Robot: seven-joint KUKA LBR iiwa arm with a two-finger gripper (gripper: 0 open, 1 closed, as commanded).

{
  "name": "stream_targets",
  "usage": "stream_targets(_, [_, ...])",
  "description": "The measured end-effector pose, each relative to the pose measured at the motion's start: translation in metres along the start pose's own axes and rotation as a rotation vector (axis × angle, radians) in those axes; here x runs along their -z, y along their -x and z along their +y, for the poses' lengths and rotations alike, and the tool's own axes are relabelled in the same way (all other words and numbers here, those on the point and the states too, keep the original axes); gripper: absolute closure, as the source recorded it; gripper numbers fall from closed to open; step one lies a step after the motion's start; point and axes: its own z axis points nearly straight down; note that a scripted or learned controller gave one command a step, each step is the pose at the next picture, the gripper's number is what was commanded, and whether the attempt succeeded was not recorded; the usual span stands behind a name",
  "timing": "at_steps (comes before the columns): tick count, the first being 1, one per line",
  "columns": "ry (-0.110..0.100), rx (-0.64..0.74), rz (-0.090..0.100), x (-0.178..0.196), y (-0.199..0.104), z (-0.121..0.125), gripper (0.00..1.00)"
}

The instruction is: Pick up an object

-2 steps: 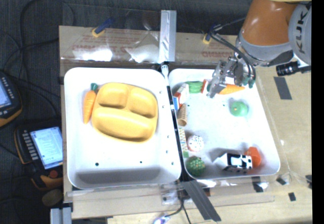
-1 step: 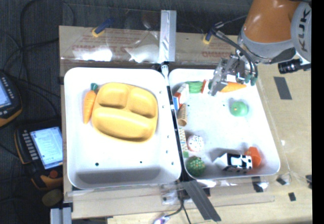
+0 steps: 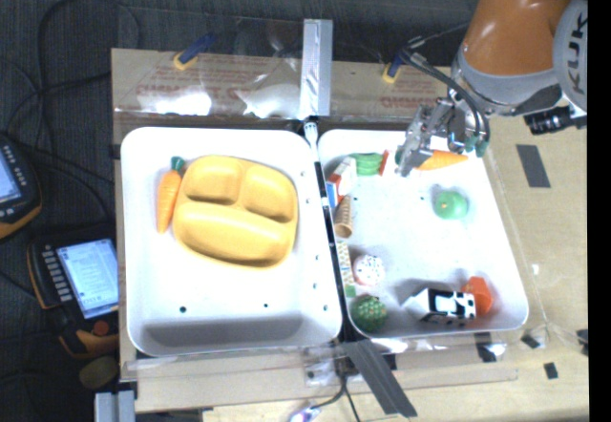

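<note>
At the far left, outside the bench [image 3: 535, 220], a handheld pendant with a lit screen [image 3: 88, 279] lies on the dark floor. The left bin [image 3: 143, 315] holds a toy carrot [image 3: 168, 199] with a green top, lying lengthwise along the left side of a yellow divided tray [image 3: 237, 208]; carrot and tray touch or nearly touch. The tray sits in the upper half of that bin.

In the right bin [image 3: 506, 286], small things crowd the left wall: a green item with red and white packaging [image 3: 355, 167] near the upper left corner, a waffle cone [image 3: 343, 216] below it, then a white dotted ball [image 3: 368, 269], and a dark green textured ball [image 3: 370, 312] at the lower left corner. A black-and-white toy cow [image 3: 447, 305] lies along the lower edge, touching an orange piece [image 3: 479, 293] at its right. A green round toy [image 3: 451, 203] sits apart in the upper right part of the bin.

The gripper [image 3: 434, 145] hangs over the bin's upper right corner, below the orange band [image 3: 516, 14] of the arm. An orange wedge-shaped piece [image 3: 443, 160] lies right at its fingers; I cannot tell whether it is held between them, nor how wide they stand.
</note>
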Motion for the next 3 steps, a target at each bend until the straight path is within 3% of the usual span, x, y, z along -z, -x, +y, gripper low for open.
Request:
stream_targets(1, [-0.001, 0.0, -0.003, 0.009, 0.001, 0.0, 1.0])
stream_targets(2, [0.008, 0.227, 0.011, 0.009, -0.059, -0.003, 1.0])
stream_targets(3, [0.008, 0.314, 0.012, 0.002, -0.123, -0.028, 1.0])
